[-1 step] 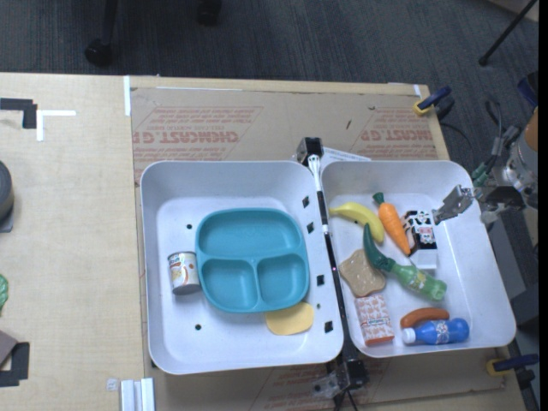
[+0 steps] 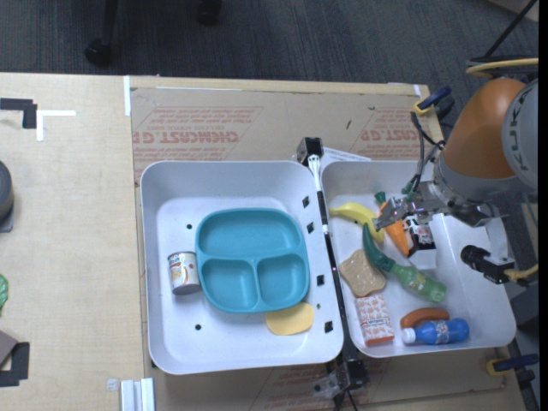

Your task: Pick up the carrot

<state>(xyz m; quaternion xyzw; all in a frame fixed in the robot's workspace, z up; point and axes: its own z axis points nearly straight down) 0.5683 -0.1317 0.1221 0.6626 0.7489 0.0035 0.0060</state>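
Carrot [image 2: 396, 236] is what we look for first, and we find it in the right bin [image 2: 488, 315], toward the upper middle, lying just beside the yellow banana [image 2: 353, 214] and touching the upper end of the green cucumber [image 2: 377, 257]. We see the gripper [image 2: 401, 209] directly over the carrot's upper end, with the orange tip right at its fingers; whether the fingers are spread or pressed onto the carrot we cannot tell, since the wrist and cables crowd that spot. The arm [image 2: 492, 144] comes in from the right, its orange band above the wrist.

Around the carrot we count more items in the same bin: a small black box [image 2: 421, 236] just to its right, a slice of bread [image 2: 363, 272] below the banana, a green bottle [image 2: 421, 282] lying on a slant, a red and white carton [image 2: 373, 318] near the bottom edge, a sausage [image 2: 424, 316], and a blue bottle [image 2: 438, 332] just below it.

In the left bin [image 2: 163, 315] we see a teal divided plate [image 2: 253, 259] in the middle, a small tin can [image 2: 183, 273] just left of it, and a yellow slice of cheese [image 2: 289, 319] touching the plate's lower edge.
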